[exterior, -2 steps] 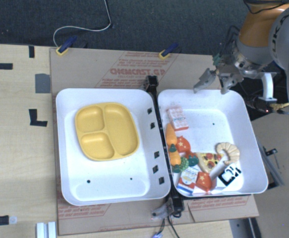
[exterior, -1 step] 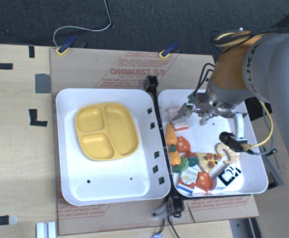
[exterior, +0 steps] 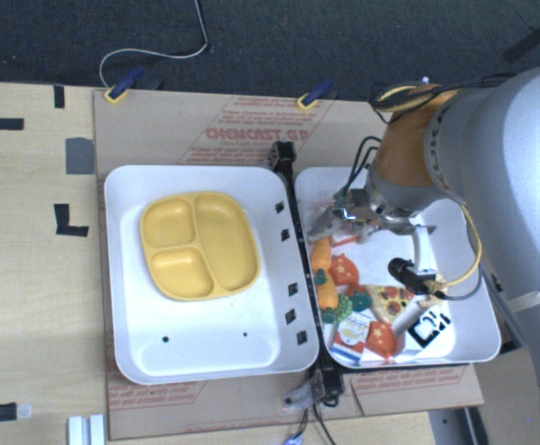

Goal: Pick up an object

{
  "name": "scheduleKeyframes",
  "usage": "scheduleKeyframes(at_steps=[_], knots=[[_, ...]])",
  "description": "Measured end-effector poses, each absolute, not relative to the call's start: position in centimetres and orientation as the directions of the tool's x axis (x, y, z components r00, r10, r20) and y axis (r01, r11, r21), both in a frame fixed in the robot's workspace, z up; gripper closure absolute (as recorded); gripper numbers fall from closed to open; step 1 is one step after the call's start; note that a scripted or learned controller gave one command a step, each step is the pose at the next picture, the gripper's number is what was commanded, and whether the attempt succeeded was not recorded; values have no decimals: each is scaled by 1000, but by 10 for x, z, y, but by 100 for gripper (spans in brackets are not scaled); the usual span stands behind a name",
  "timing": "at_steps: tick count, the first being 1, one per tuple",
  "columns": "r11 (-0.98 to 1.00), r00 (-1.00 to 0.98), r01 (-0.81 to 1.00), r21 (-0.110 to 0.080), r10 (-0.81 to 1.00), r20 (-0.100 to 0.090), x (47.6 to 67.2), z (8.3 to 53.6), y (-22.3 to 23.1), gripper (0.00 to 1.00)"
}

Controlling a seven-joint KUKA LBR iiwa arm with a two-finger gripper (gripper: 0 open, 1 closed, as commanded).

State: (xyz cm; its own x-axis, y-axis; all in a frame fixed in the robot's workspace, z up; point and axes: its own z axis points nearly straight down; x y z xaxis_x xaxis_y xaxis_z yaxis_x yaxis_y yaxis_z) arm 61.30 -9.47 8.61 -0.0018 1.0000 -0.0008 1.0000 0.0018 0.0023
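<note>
Cardboard-topped bench [exterior: 242, 123], left bin [exterior: 131, 341] holding yellow divided plate [exterior: 198, 245]; right bin [exterior: 469, 327] with toys [exterior: 357, 309], end effector [exterior: 348, 213] grip perhaps hidden

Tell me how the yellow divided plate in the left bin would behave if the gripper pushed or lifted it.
The yellow three-compartment plastic plate looks rigid and probably light. It lies flat on the left white bin, so a push would likely slide it rather than tip it. Its low rounded rim gives little edge, so a lift may slip.

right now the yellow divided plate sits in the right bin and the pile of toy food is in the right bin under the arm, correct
Not quite. The camera view shows the yellow divided plate in the left bin, not the right one. The rest holds: the pile of toy food lies in the right bin, under the arm.
</note>
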Motion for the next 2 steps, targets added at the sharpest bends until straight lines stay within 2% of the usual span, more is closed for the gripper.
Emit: scheduleKeyframes(at_steps=[1,2], knots=[[2,-2,1000,0,1000,-1,613,95,-95,100],[3,-3,1000,1,1000,1,602,185,-39,100]])
